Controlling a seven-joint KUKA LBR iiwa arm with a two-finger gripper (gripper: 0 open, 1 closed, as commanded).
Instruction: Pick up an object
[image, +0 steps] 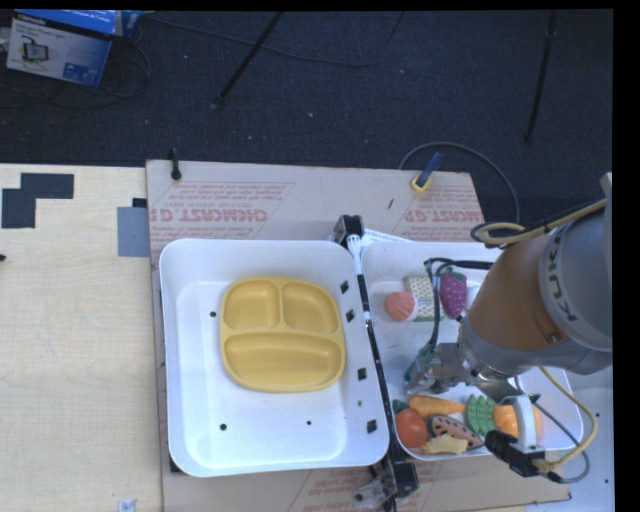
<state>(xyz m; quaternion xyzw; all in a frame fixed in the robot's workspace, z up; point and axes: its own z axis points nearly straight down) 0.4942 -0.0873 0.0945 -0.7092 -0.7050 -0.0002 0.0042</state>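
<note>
White bins: two shallow bins lie side by side on the cardboard-covered bench; the left bin and the right bin touch along a black divider.
Pincer: the gripper is low inside the right bin, under the grey arm with its orange band, which comes in from the right. I cannot tell whether it is released or clenched, because the wrist covers this part.
Yellow plate: a yellow divided plate lies flat in the left bin, well apart from the pincer, to its left.
Toy pile: a heap of small toy foods lies just below the pincer, in the near part of the right bin; a red round piece, an orange piece and a green piece are in it. If the pincer touches them is not clear.
Pink ball: a pink round object lies above and a little left of the pincer, near it.
Purple object: a purple object lies above the pincer, just beside the arm.
Background: a blue box stands on the dark floor, far up and to the left.
</note>
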